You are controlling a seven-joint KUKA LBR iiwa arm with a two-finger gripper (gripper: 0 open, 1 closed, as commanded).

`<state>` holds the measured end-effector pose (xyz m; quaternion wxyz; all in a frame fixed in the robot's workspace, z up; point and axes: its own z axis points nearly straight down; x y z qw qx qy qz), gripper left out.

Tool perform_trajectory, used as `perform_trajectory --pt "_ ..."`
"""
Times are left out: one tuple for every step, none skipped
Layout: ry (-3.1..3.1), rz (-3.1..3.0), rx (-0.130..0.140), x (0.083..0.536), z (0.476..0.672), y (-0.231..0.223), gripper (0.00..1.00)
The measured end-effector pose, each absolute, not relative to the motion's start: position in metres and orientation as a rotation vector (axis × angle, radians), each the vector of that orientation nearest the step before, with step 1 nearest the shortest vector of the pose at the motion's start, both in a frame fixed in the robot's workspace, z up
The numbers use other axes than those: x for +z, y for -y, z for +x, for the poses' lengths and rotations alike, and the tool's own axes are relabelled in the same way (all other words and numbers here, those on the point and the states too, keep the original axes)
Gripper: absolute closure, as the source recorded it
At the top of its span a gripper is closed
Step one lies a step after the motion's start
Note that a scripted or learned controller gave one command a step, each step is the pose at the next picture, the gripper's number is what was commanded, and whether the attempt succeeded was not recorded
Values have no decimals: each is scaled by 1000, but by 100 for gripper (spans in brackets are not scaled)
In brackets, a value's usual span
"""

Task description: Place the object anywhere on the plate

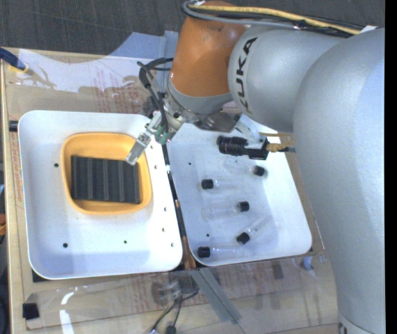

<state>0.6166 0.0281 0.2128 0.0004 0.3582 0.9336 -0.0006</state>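
Now my claw (140,149) hovers at the plate's (80,145) two o'clock rim; grip unclear, so I'd release further inward.

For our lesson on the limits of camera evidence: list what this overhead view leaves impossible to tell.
- Gripper: too small in the camera view to judge its fingers or whether they hold anything.
- Clear tubes in the right bin: transparent bodies blend into the white floor.
- Right bin's far corner: hidden under the arm.

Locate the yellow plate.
The yellow plate lies in the left white bin, toward its upper middle, with the gripper over its right rim.
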Motion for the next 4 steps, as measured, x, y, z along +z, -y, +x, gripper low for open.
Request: perform_trajectory --pt "-2932 1125 -2 213 617 -28 0" --pt "-2932 1125 -2 213 617 -28 0" --pt "-2932 1125 -2 213 617 -28 0" --pt "-2932 1125 -2 213 617 -28 0"
